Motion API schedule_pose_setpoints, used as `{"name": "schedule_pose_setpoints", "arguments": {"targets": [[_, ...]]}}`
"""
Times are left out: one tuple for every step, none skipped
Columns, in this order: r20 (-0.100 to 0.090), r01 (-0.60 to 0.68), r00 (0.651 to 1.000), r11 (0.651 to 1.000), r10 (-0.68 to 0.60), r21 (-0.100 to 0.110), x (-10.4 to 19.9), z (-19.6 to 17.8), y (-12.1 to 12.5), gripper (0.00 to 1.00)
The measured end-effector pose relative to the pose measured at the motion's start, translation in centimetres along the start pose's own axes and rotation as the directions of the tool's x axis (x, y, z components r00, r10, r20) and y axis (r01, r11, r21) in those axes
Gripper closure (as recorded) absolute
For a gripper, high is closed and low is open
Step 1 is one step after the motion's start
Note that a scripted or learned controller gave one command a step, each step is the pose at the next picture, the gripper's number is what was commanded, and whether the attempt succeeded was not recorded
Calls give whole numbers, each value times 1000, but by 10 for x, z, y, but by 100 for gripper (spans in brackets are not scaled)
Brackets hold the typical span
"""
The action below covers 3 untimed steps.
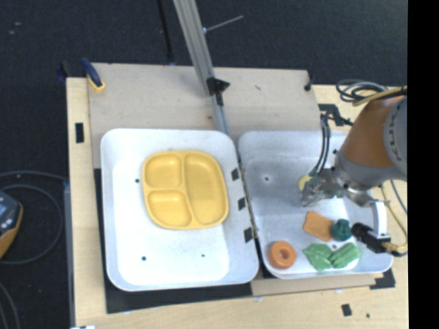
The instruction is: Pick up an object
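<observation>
The right bin [274, 160] holds several small things along its near edge: an orange ring [281, 254], an orange wedge [317, 225], a dark teal lump [340, 229] and a light green crumpled piece [332, 256]. My gripper [312, 192] hangs over the right half of this bin, just above and left of the orange wedge, apart from it. Nothing shows between its fingers. The left bin [123, 252] bears a yellow divided plate [185, 188] with three compartments.
A metal pole [195, 43] rises from the bench behind the two bins. A divider with black clips [242, 204] separates the bins. The bare far-left part of the right bin lies beside the gripper.
</observation>
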<state>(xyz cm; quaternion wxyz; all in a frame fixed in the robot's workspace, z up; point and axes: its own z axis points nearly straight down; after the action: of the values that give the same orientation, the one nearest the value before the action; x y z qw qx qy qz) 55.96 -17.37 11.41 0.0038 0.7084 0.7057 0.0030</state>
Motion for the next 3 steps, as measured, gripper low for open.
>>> {"name": "schedule_pose_setpoints", "arguments": {"targets": [[1,6,1000,1000,-6,5,2,-43,1,100],[2,6,1000,1000,-6,2,-7,-105,4,100],[2,7,1000,1000,-7,3,-16,-152,5,100]]}}
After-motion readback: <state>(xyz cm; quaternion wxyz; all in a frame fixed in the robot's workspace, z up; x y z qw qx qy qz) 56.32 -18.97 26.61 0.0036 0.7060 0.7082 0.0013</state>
